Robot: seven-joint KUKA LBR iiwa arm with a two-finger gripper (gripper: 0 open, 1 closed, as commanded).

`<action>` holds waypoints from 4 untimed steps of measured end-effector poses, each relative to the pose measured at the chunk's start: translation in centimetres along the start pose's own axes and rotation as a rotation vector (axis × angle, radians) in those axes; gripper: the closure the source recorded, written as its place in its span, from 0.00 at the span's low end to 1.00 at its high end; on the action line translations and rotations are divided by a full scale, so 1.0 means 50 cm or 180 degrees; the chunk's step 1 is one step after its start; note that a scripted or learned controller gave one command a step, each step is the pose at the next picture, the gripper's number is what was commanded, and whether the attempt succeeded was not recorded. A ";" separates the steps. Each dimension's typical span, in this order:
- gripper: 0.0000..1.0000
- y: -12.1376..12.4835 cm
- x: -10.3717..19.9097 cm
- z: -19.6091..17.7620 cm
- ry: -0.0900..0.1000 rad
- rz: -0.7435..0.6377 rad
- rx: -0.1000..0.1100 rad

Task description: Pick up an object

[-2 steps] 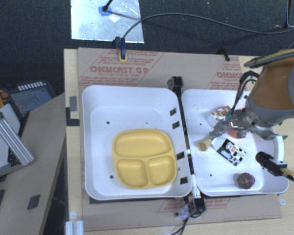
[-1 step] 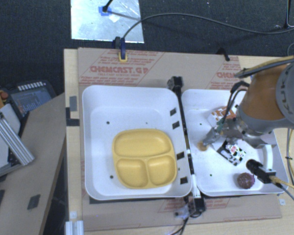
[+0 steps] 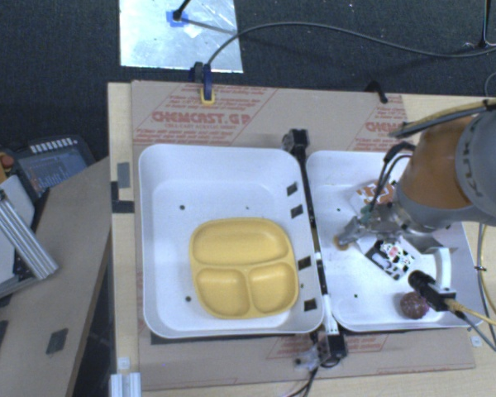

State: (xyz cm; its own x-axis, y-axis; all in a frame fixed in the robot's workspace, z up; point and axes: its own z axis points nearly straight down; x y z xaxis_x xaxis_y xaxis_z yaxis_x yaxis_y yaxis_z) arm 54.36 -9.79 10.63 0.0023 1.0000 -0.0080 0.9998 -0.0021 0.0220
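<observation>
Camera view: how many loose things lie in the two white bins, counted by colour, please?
Yellow divided tray: 1
Brown round thing: 1
Black-and-white flat thing: 1
Orange-and-white thing, partly hidden by the arm: 1
Total: 4

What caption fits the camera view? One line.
Hand down in right bin; yellow divided tray lies in left bin.

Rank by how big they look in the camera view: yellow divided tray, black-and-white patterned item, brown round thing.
1. yellow divided tray, clearly largest
2. black-and-white patterned item
3. brown round thing, partly hidden, so those two are close
</observation>
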 end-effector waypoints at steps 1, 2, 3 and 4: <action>1.00 0.004 -0.004 -0.020 -0.0018 0.0004 -0.0025; 1.00 -0.001 -0.009 -0.108 0.0023 -0.0013 0.0057; 1.00 0.011 0.001 -0.233 0.0022 -0.0022 0.0044; 1.00 0.016 0.000 -0.307 0.0023 -0.0021 0.0053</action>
State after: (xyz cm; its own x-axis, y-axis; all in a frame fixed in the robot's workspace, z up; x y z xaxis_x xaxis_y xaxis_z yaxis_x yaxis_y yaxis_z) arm 54.81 -9.66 25.99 -0.0044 1.0000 -0.0009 1.0000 0.0044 0.0052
